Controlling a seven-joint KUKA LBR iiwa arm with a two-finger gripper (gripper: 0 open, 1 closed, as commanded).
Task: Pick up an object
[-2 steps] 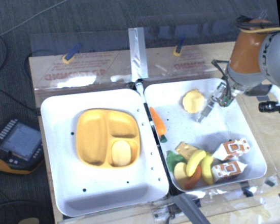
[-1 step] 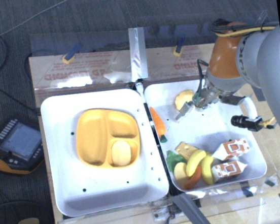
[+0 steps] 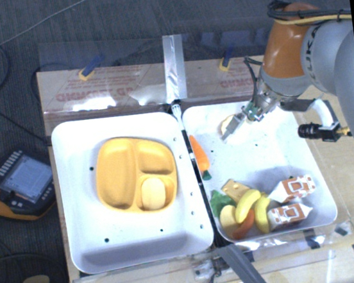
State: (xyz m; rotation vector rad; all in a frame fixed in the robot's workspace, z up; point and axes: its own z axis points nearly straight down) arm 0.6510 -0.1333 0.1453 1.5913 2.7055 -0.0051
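My gripper (image 3: 232, 124) hangs low over the back of the right bin (image 3: 294, 148), pointing down and to the left. It is a short way right of an orange carrot (image 3: 198, 154) lying along the bin's left wall. A pale shape shows at the gripper's tip; I cannot tell whether it is an object. At the bin's front sits a heap: two yellow bananas (image 3: 249, 206), a green vegetable (image 3: 219, 199), a brown wedge (image 3: 234, 187), a red piece (image 3: 241, 229) and two small white-and-orange cartons (image 3: 291, 188), well clear of the gripper.
The left bin (image 3: 86, 240) holds a yellow divided plate (image 3: 126, 170) with a pale round item (image 3: 151, 193) in one compartment. A metal strip (image 3: 174, 67) stands behind the divide between the bins. A handheld controller (image 3: 18, 184) lies on the floor at left.
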